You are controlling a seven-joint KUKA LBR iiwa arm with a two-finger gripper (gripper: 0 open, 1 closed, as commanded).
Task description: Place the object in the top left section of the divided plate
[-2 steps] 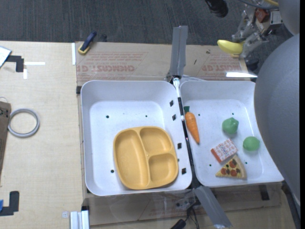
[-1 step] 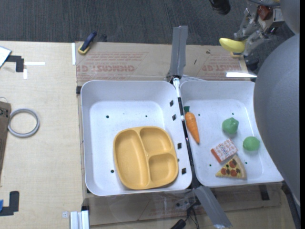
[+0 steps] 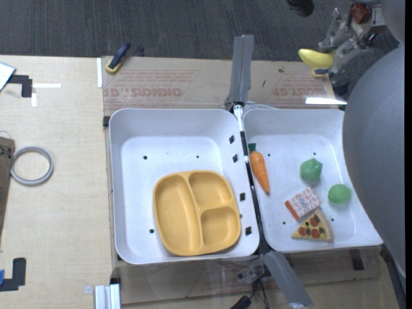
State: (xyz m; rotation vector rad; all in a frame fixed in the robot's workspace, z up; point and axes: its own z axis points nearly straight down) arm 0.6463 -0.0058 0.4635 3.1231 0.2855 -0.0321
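A yellow divided plate (image 3: 158, 230) lies in the left bin (image 3: 122, 172), towards its front right. It has one long section on the left and two smaller ones on the right. My gripper (image 3: 336, 55) is at the top right, high above the back edge of the right bin (image 3: 283, 140). A yellow banana (image 3: 315, 58) sticks out to the left from between its fingers, so it is shut on the banana. The gripper is far to the right of the plate and behind it.
The right bin holds an orange carrot (image 3: 259, 171) by the divider, two green toys (image 3: 311, 169) (image 3: 339, 194), a red-and-white packet (image 3: 302, 203) and a pizza slice (image 3: 313, 227). My grey arm (image 3: 380, 147) overhangs that bin's right side. A tape roll (image 3: 30, 165) lies on the bench at the left.
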